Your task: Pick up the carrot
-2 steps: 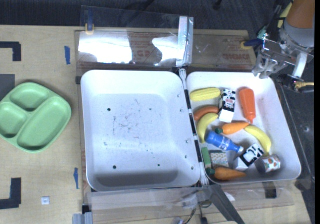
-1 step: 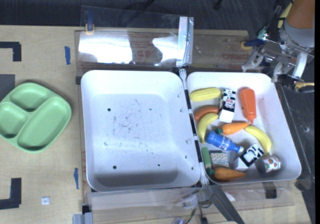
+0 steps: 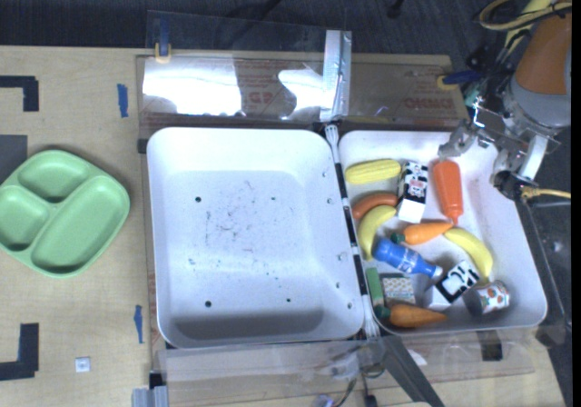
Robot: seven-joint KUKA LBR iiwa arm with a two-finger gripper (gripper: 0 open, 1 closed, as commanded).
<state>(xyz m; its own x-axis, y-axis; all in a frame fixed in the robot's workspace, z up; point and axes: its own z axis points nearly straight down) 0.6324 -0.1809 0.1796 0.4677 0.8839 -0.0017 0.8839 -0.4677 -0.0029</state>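
Three orange carrot-like pieces lie in the right bin. A long upright one is near the bin's back, a small one lies in the middle, and a third rests against the front wall. My gripper hangs over the bin's back right corner, just above and to the right of the long orange piece's top end. A grey part of it reaches close to that end. I see nothing held between its fingers.
The right bin also holds yellow bananas, a blue bottle, a black-and-white carton and a small can. The left bin sits beside it. A green divided plate lies at the far left.
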